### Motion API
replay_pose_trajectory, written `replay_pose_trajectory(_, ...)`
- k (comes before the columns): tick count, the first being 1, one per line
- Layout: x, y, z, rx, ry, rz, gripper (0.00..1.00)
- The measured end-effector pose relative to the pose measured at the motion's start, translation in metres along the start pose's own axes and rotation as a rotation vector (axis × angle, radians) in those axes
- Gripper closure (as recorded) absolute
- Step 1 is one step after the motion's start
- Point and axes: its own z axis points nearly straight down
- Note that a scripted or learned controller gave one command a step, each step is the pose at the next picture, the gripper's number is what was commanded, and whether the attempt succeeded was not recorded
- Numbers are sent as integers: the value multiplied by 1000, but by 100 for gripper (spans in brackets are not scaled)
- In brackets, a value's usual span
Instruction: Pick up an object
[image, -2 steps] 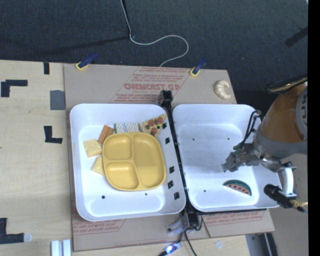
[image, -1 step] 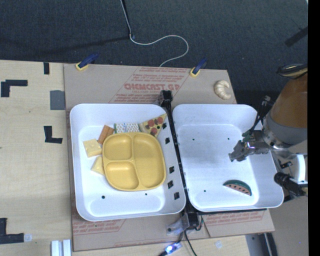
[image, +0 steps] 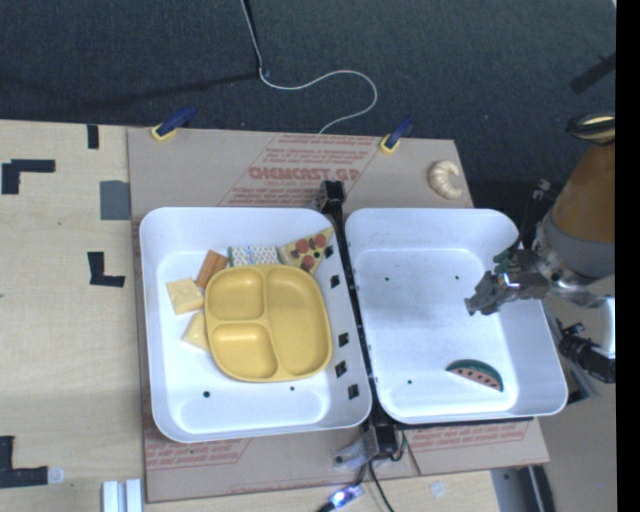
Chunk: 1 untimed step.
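White plastic right bin holds a flat watermelon-slice toy near its front edge. Jaws hover over the bin's right side, apart from the slice; opening cannot be told. Left bin: glossy yellow three-compartment plate over flat pieces.

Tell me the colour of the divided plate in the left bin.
Yellow; the divided plate shows clearly in the camera view.
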Motion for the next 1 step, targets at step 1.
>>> replay_pose_trajectory(1,55,5,11,4,1,-4,100)
